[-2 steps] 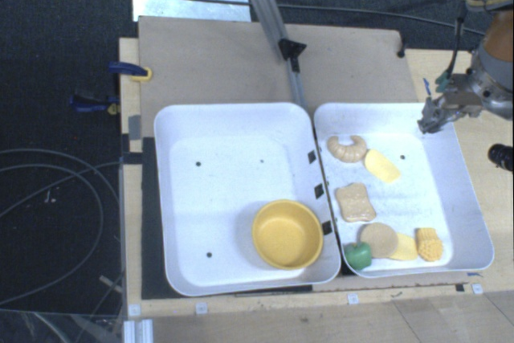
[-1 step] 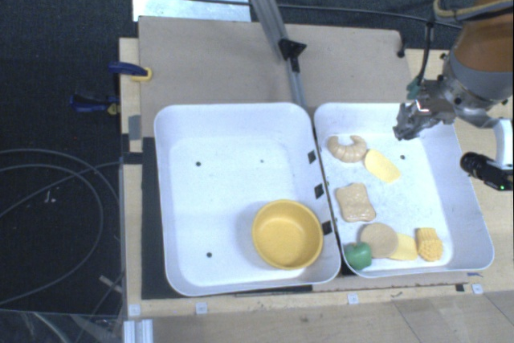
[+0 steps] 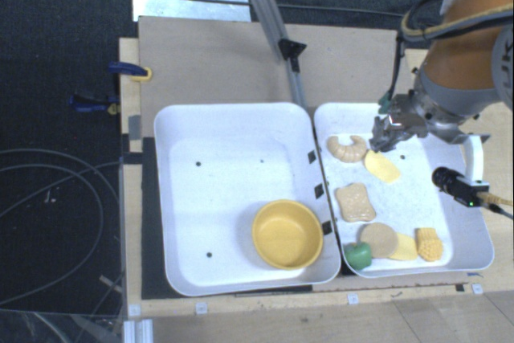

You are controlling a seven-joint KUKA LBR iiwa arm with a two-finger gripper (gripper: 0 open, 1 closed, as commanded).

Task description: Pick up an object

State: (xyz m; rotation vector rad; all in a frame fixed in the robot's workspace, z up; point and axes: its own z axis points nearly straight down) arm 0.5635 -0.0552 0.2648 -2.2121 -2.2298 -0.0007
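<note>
Camera view: pale curled croissant (image 3: 347, 148)

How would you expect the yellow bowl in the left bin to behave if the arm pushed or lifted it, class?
The yellow bowl looks like rigid moulded plastic, so it probably keeps its shape and is light for its size. It sits upright on a broad base, so a push would likely slide it across the smooth left bin rather than tip it. Its curved wall may slip from a grasp.

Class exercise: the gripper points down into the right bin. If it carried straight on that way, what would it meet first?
Most likely the yellow slice, or the bin floor beside it. The gripper hangs between that slice and the croissant-shaped piece, but one slanted view leaves depth uncertain.
</note>
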